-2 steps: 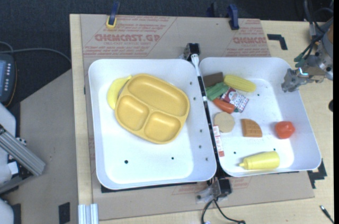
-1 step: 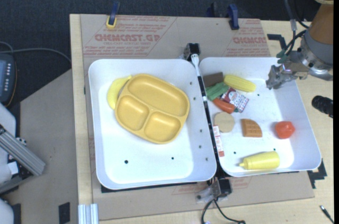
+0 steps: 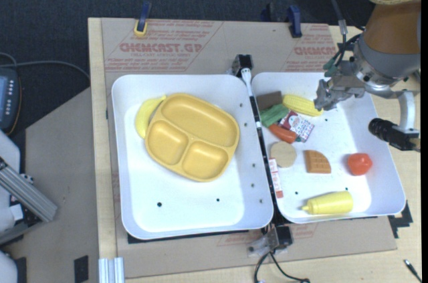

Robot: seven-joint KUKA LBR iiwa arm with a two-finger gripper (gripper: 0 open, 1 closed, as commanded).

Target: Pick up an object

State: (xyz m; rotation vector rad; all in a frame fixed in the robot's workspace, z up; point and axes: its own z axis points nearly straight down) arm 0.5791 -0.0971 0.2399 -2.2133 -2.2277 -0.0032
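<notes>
The right bin point(image 3: 374, 205) holds several small items: a yellow corn cob point(image 3: 301, 104), a green piece point(image 3: 272, 115), a brown block point(image 3: 269, 100), a red-and-white packet point(image 3: 299, 126), an orange carrot-like piece point(image 3: 281, 134), a tan round cookie point(image 3: 283, 156), an orange waffle-like wedge point(image 3: 317, 162), a red tomato point(image 3: 359, 164) and a yellow mustard bottle point(image 3: 328, 203). My gripper point(image 3: 325, 100) hangs at the bin's far side, just right of the corn cob's end. Nothing shows between its fingers.
The left bin point(image 3: 134, 201) holds a yellow divided tray point(image 3: 190, 136) lying over a yellow plate point(image 3: 144, 116). Blue and yellow clamps point(image 3: 142, 21) sit at the cardboard's far edge. The arm's orange-banded body point(image 3: 394, 14) looms over the right bin's far right corner.
</notes>
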